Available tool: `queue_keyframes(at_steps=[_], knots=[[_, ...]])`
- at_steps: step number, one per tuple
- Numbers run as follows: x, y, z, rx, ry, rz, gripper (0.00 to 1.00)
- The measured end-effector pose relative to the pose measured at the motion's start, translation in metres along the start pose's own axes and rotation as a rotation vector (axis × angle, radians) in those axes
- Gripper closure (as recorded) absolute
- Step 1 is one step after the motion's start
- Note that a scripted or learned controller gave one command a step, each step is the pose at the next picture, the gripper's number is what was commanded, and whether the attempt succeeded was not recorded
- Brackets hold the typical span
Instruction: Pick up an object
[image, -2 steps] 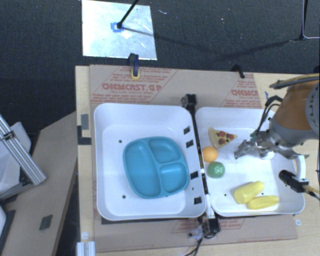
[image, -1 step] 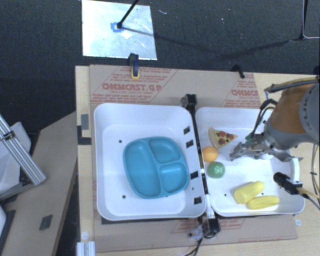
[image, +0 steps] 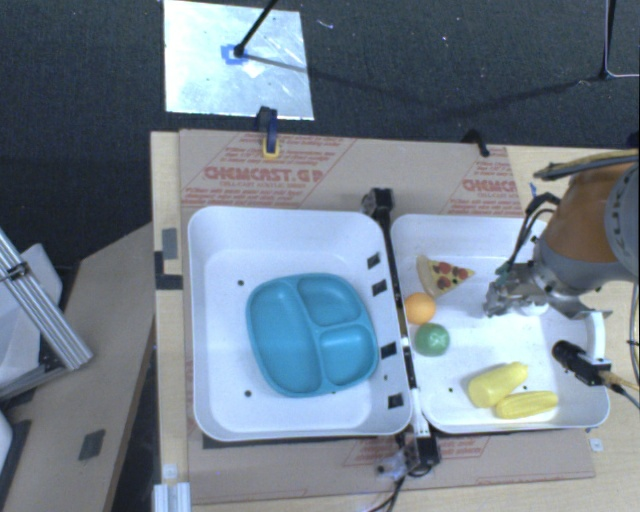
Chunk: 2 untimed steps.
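Observation:
In the right bin (image: 470, 232) lie a pizza slice (image: 443, 272), an orange ball (image: 420, 307), a green ball (image: 432, 339) and two yellow pieces (image: 497, 383) (image: 526, 405) near the front. My gripper (image: 497, 301) hangs low over the right bin's middle, right of the pizza slice and the orange ball, with the orange-banded arm behind it. Nothing shows between its tips, and I cannot make out how they stand.
The left bin (image: 215, 240) holds a blue divided plate (image: 310, 332). A black divider with clips (image: 392, 300) runs between the bins. A black connector (image: 580, 362) juts over the right bin's right rim. Brown cardboard (image: 330, 165) lies under both bins.

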<state>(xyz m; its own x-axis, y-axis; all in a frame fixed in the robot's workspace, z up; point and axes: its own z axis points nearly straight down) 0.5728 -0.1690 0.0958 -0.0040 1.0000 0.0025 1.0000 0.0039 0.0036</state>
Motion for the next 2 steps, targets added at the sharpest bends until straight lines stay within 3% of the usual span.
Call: queue_keyframes(at_steps=[2], knots=[[-0.007,0.012,-0.123,-0.006,-0.005,-0.002,1.0]])
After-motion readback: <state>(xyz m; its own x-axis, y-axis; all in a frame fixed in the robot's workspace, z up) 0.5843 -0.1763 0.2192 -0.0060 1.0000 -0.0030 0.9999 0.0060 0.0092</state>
